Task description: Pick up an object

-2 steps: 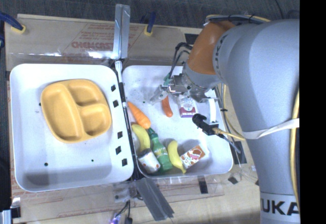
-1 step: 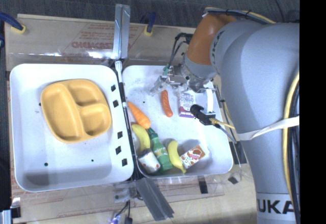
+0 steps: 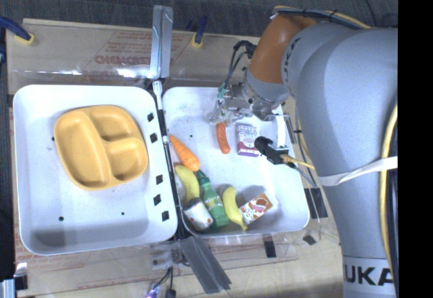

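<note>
**Gripper low over the right bin's far end**

I see the gripper (image 3: 226,105) hanging at the far side of the right bin (image 3: 203,101); I cannot tell its state. Just below it lies a small orange sausage (image 3: 222,138), with a white packet (image 3: 246,138) beside it. A carrot (image 3: 184,153) sits near the divider. Two bananas (image 3: 189,181), a green bottle (image 3: 212,199), a cup (image 3: 197,214) and a snack box (image 3: 257,208) crowd the near end. The left bin (image 3: 34,215) holds a yellow tray (image 3: 100,146).
</note>
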You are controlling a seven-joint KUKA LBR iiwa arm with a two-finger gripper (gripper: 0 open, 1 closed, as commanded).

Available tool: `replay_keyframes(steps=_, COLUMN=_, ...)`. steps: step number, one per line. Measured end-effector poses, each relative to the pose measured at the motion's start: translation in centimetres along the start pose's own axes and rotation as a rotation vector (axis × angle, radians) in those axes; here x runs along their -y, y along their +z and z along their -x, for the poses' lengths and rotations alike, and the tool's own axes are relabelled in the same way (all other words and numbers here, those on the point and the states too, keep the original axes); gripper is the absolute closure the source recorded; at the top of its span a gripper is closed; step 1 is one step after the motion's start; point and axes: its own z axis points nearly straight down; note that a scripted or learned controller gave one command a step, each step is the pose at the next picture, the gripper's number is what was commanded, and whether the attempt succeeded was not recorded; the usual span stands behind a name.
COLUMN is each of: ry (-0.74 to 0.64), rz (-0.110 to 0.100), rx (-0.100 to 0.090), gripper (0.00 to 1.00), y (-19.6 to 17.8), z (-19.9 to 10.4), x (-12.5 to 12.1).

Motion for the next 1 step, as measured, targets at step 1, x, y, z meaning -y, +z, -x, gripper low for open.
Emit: replay_keyframes(steps=1, ry=0.036, rz=0.000, rx=-0.001, gripper=1.00, y=-9.65, z=-8.98, x=-0.56)
